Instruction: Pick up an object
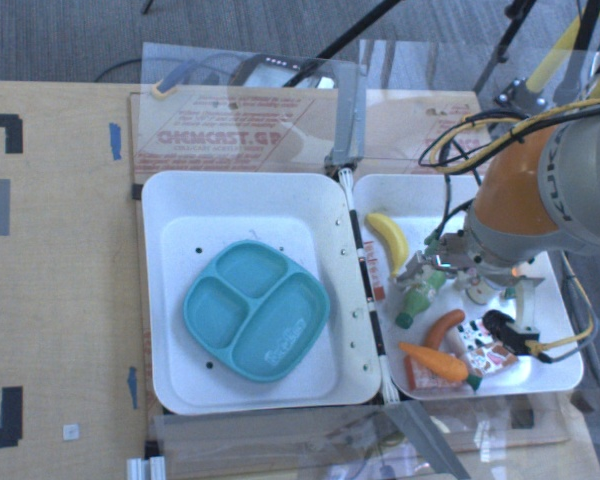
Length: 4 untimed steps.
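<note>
**Q:** Where is your gripper right now?

**A:** My gripper [432, 265] is down inside the right bin [576, 372], in its left half. My wrist, with the orange band, comes in over the bin's right side.

**Q:** Is it open, closed, or clamped on something?

**A:** I cannot tell. From this slanted view above the bench the tip is too cluttered to read, so I won't claim that I hold anything.

**Q:** What lies nearest to it?

**A:** A green object [417, 296]. It lies tilted just below my gripper in the view, with its darker end pointing toward the bin's front left. I cannot tell whether I am touching it or only sitting right above it. A banana [389, 238] lies just to the left, close to the wall between the two bins, curving along it.

**Q:** And the rest of that bin?

**A:** A reddish sausage [443, 328] lies near the green object on the front side. In front of that, an orange carrot [438, 360] rests across a red packet [416, 376] in the front left corner. A small patterned card [488, 350] sits just right of the carrot. A narrow red and white packet [371, 266] lies along the dividing wall, beside the banana.

**Q:** What about the other bin?

**A:** The left bin [180, 198] holds a teal plate [257, 310] with three compartments, lying flat near its middle, well apart from my gripper.
</note>
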Available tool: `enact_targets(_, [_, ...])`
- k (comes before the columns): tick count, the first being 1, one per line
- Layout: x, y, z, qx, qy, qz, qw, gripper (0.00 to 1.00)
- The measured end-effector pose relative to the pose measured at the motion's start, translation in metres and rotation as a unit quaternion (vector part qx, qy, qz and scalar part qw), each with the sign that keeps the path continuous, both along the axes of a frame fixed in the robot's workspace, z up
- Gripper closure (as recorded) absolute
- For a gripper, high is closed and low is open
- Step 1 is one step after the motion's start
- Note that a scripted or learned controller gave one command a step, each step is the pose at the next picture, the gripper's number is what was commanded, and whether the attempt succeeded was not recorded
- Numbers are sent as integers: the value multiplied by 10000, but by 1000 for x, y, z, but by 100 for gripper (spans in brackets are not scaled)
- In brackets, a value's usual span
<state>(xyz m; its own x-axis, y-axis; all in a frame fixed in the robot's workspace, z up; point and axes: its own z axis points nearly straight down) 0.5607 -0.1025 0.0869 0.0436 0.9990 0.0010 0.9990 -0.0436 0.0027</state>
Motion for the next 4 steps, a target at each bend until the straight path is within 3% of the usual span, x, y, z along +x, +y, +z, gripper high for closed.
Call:
enact_targets(1, [-5,46,98,-5,8,746,9972,0])
enact_targets(2, [-1,-19,0,-11,-12,668,9978,0])
enact_targets(3, [1,-20,11,-19,-36,659,9978,100])
enact_targets(4, [39,23,113,-9,4,754,9972,100])
